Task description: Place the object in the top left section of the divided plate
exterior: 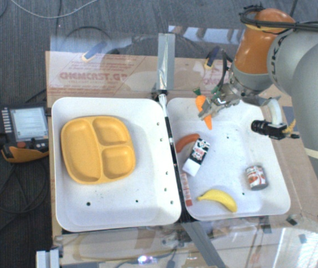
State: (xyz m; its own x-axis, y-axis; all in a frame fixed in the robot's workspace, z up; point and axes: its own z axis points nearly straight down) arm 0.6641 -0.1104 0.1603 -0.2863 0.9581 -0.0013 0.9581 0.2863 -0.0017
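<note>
Carrot, small and orange with a green tip, is sitting at the gripper near the far left corner of the right bin, and it appears to be the object meant for the plate. It is lying just at the upper left of the dark fingers, touching or overlapping them, but whether it is actually clamped between them I cannot tell; the fingers are too small and dark to read as apart or together. The arm is reaching in from the right, its orange band hanging above the bin's far edge.

The yellow divided plate is resting in the left bin, well apart from the gripper, across the rims where the two bins are meeting. Its top left section lies to the left and slightly nearer the camera from the gripper, so the coming move is looking like a long leftward carry over that divide.

Other things lying in the right bin: a banana, a small can, a sausage and a small white carton.
</note>
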